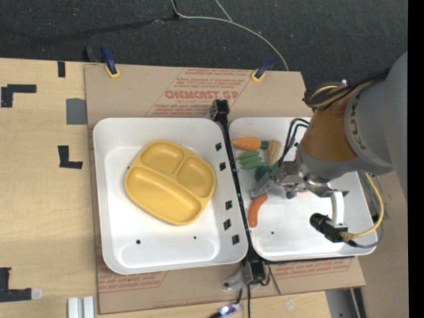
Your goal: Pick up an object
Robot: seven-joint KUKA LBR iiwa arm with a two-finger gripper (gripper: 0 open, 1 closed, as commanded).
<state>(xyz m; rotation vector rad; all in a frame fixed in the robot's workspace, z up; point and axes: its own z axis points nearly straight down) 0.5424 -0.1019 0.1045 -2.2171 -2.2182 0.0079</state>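
A yellow tray point(171, 181) is lying in the left bin point(112, 244). In the right bin point(291, 249), a carrot point(246, 143) is lying crosswise, tip pointing left, above a green piece point(250, 159); an orange sausage point(256, 209) is slanting toward lower left. The bins are resting on cardboard point(192, 91) over the wooden bench point(40, 197). The wrist is hiding the gripper point(278, 177), so whether its jaws are wide or narrow I cannot tell.

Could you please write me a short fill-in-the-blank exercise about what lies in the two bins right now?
1. The yellow divided plate lies in the ____ bin of the camera view.
2. The plate has ____ compartments.
3. The toy carrot lies in the right bin, near the ____ between the bins.
4. The arm's wrist band is ____.

Missing words: left; three; divider; orange
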